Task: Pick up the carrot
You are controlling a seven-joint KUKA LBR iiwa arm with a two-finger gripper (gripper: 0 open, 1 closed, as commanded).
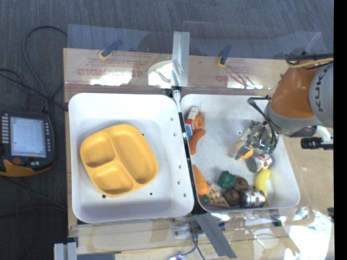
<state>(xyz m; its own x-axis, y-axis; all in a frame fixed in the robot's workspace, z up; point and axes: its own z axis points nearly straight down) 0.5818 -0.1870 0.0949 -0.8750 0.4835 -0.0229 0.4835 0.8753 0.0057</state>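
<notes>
Arm reaches in from the right; pincer point(254, 141) hangs low over the right bin point(227, 112), in its right-hand half. Cannot tell the pincer's state: metal parts and a small yellow-orange item overlap there and the view does not resolve them.

Carrot point(200, 181) lies against the right bin's left wall, toward the front, long axis roughly along the wall. It is well apart from the pincer and untouched. Just beside its lower end sits a cluster: dark green piece point(227, 179), brown item point(233, 196), small can point(252, 199), banana point(262, 181).

Left bin point(76, 161) carries a yellow divided tray point(118, 159).

Judgement: approach step, grasp not yet made. Next move calls for travel leftward across the bin, alignment across the carrot's narrow width, and clearance from the wall.
</notes>
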